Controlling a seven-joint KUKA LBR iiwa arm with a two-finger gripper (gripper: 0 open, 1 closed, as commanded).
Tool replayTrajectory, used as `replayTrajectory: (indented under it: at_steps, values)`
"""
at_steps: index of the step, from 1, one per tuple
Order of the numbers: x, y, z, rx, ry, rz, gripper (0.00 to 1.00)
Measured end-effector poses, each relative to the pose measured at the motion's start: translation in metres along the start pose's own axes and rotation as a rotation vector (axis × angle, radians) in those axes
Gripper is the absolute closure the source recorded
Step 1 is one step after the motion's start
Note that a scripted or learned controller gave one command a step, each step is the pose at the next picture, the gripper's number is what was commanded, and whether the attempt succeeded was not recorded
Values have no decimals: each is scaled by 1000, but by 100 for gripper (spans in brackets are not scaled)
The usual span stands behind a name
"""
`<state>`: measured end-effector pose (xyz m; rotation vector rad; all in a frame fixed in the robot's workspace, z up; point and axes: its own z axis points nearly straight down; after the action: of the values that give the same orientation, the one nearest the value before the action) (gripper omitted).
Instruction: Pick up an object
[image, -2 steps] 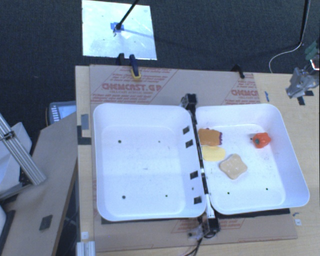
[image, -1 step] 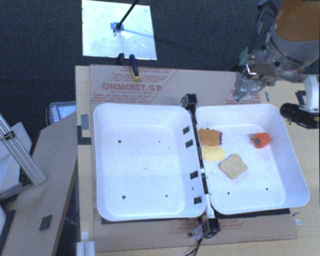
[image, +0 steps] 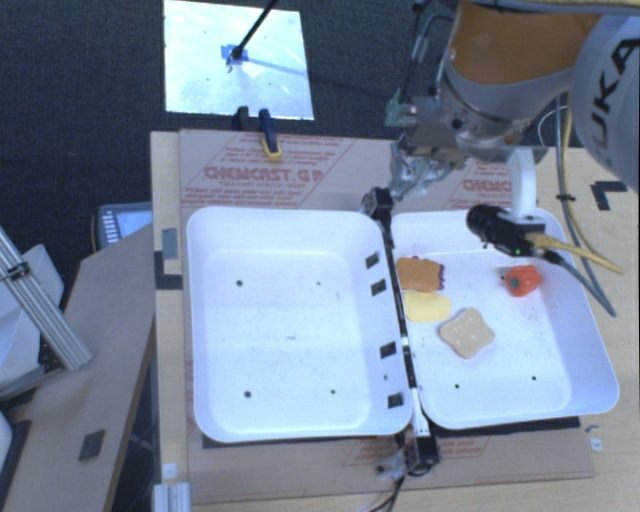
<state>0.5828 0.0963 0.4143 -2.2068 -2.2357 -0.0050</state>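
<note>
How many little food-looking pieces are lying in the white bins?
4, all in the right bin: an orange cracker near the divider, a yellow disc just below it, a tan toast slice lower down, and a red piece to the right.

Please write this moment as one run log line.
gripper: above right bin back edge | holding: nothing visible | bin: toast slice, orange piece

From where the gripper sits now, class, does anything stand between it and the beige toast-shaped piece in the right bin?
Nothing fully blocks it. The gripper hangs above the right bin's far rim; the toast-shaped piece lies uncovered nearer the camera, though an orange-brown piece and yellow disc lie between.
</note>
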Motion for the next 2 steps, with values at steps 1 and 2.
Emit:
replayTrajectory:
  at_steps: [1, 2]
  values:
    - [77, 50, 10, -3, 0, 3, 100]
    - [105, 78, -130, -17, 3, 5, 100]
